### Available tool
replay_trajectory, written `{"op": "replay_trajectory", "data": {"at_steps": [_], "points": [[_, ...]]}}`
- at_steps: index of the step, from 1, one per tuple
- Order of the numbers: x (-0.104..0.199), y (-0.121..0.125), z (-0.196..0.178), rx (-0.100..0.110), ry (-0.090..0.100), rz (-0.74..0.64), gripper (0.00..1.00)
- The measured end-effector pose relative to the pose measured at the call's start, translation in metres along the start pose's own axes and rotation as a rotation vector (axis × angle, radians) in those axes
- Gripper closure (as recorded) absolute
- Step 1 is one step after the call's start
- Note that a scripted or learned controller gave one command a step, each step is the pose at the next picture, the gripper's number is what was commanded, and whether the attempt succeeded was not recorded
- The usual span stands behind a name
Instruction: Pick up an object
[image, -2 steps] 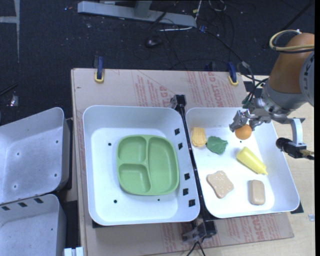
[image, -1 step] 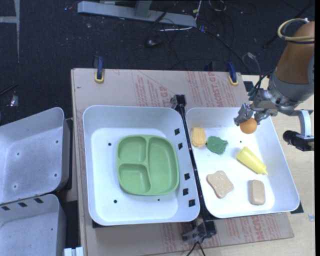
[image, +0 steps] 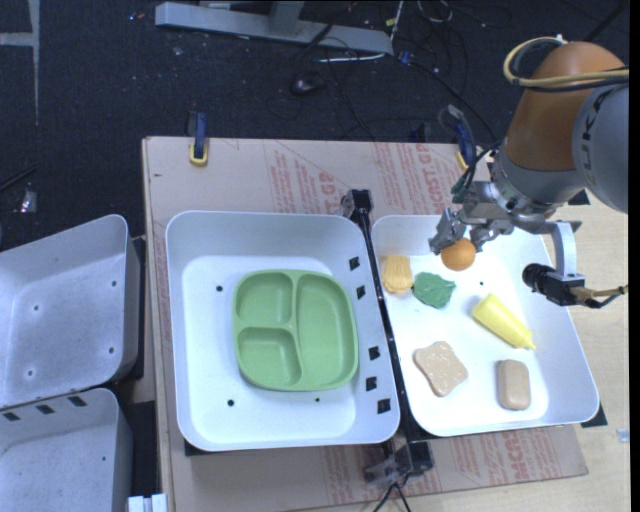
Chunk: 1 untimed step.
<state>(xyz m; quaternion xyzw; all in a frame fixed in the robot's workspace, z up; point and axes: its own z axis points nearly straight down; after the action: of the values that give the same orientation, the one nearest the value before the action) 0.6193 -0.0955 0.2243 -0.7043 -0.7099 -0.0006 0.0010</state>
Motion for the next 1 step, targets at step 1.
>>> {"op": "replay_trajectory", "data": {"at_steps": [1], "points": [[0.0563,-0.0048,-0.0017,0.001,0.000,0.001,1.00]]}}
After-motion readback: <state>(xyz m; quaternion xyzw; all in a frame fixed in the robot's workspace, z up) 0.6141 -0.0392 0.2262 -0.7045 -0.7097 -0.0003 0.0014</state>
